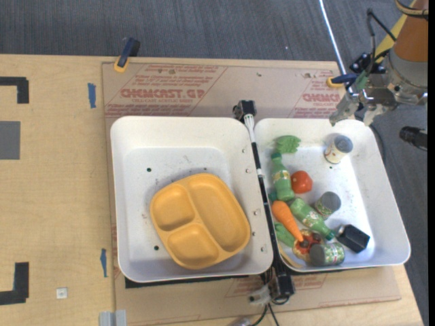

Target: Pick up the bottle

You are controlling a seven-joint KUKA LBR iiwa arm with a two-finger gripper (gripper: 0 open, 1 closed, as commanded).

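Note:
A green bottle (pixel 281 180) lies along the left wall of the right bin (pixel 387 202), neck towards the far side. A second green bottle (pixel 311 217) lies slantwise near the bin's middle, between a carrot (pixel 286 220) and a grey round piece (pixel 329 202). My gripper (pixel 355 114) hangs over the far right corner of that bin, well away from both bottles. Its fingers stand apart, open, with nothing between them.
The right bin also holds a red tomato (pixel 301 180), a green leafy toy (pixel 287 142), a small grey-topped cylinder (pixel 337 147), a black block (pixel 353 237) and a green can (pixel 331 253). A yellow divided plate (pixel 198 219) lies in the left bin (pixel 136 148).

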